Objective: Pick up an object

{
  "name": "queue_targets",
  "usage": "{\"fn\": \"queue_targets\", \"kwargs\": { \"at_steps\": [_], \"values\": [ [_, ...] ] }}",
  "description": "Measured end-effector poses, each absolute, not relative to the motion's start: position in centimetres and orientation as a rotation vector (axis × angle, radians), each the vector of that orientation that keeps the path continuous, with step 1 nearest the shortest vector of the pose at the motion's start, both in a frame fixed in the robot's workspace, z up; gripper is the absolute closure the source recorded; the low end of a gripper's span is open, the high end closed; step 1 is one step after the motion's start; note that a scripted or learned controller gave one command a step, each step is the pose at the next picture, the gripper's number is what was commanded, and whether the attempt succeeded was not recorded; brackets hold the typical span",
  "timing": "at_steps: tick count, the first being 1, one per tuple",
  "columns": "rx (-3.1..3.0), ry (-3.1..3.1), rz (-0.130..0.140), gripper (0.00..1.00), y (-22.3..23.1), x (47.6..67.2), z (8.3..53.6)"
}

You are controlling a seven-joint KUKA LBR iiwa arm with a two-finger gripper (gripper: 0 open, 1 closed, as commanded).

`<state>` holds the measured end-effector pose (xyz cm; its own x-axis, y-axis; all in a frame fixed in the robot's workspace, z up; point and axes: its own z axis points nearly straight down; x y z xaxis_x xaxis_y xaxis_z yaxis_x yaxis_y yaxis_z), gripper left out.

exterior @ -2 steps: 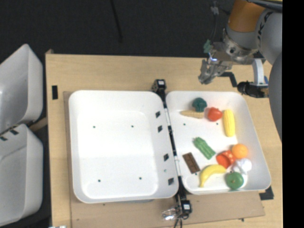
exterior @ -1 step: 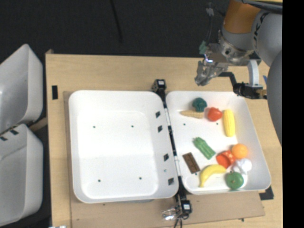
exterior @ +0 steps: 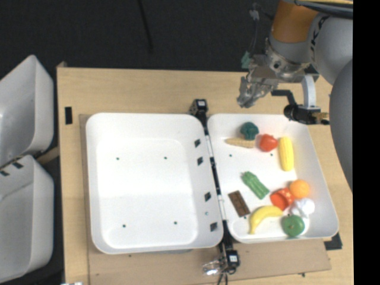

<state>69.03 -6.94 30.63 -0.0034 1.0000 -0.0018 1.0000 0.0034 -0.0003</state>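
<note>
**Gripper above the far rim of the right bin, toys below**

Seen at upper right of the frame: gripper (exterior: pixel 248 97) hanging from the grey arm (exterior: pixel 332 34) with its orange band, over the bench (exterior: pixel 148 91) just beyond the upper rim of the right bin (exterior: pixel 323 177). Fingers pointing down and to the left, nothing between them; whether apart or together cannot be told at this size.

Gathered in the right bin, all well below the gripper: a dark green broccoli-like piece (exterior: pixel 249 129) nearest the tip, touching a pale stick (exterior: pixel 240 142); just right of these a red tomato (exterior: pixel 268 142) and a yellow corn cob (exterior: pixel 286 153). Lower, near the bin's middle, a green vegetable (exterior: pixel 255 184) and a brown bar (exterior: pixel 238 203). Clustered at lower right: a banana (exterior: pixel 264 217), a red piece (exterior: pixel 280 199), an orange (exterior: pixel 300 189), a white lump (exterior: pixel 305 206) and a green round fruit (exterior: pixel 293 225).

Left of centre, the left bin (exterior: pixel 95 183), joined to the right one by black clips (exterior: pixel 209 159).
</note>
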Motion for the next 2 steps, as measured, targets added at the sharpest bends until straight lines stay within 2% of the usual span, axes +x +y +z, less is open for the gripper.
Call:
{"fn": "queue_targets", "kwargs": {
  "at_steps": [2],
  "values": [
    [2.219, 2.228, -0.006, 1.0, -4.2, 69.0, 30.4]
  ]
}}
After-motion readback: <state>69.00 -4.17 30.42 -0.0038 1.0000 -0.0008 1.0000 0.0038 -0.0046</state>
